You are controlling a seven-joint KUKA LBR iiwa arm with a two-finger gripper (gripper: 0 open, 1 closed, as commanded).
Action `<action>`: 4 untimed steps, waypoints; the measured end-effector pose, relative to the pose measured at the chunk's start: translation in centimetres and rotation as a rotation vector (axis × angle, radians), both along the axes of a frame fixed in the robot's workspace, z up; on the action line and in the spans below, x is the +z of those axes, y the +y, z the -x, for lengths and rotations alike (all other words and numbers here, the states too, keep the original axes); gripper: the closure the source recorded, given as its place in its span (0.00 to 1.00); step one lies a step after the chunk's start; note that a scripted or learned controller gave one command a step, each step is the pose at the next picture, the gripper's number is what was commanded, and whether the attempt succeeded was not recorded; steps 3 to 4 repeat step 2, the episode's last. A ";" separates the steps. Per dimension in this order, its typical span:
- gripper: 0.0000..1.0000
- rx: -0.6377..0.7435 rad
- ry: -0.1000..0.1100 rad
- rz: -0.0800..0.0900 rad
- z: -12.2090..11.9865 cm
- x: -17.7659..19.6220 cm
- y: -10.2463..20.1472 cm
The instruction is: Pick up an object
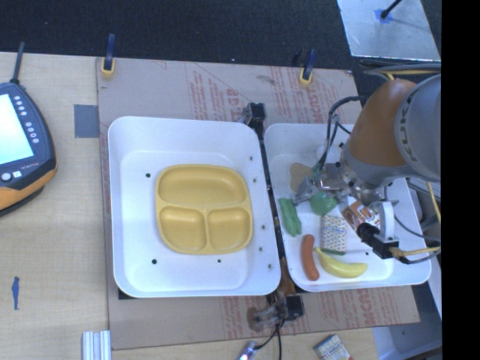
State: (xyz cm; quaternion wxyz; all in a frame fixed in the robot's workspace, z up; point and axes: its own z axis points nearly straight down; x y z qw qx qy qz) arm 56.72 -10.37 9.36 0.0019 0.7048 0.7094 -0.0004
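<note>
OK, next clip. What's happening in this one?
A grey and orange arm reaches in from the right over the right bin, which holds a green pickle-like piece, a hot dog, a banana and a speckled block. Its gripper is low among them, by a round green item; whether it holds anything is unclear. The left bin holds a yellow divided plate.

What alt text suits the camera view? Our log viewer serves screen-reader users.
A grey arm's tool hangs low over toy food in the right white bin: green pieces, a hot dog, a banana. The left bin holds a yellow divided plate.
</note>
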 end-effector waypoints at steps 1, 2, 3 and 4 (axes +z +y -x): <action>1.00 0.004 0.006 0.001 0.1 0.9 -0.1; 1.00 -0.003 0.004 -0.004 -4.4 9.9 4.9; 1.00 -0.003 0.004 -0.004 -4.4 9.9 4.9; 1.00 -0.003 0.004 -0.004 -4.4 9.9 4.9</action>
